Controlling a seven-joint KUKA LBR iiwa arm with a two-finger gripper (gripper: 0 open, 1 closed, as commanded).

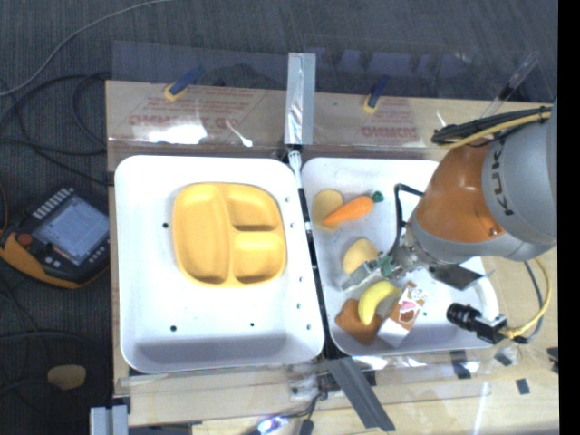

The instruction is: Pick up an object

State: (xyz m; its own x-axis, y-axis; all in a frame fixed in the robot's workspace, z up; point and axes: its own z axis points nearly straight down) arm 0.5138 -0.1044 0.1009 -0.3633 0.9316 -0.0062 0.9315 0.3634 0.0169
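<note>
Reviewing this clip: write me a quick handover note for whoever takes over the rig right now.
Gripper: low in the right bin, over the pile of toy food; nothing seen held.
Right bin: carrot near the top left, banana just below the gripper, a small carton to the banana's right, a brown item at the bottom.
Left bin: yellow tray only.
Done: arm has reached into the pile.
Left: grasp an object and lift it.
</note>
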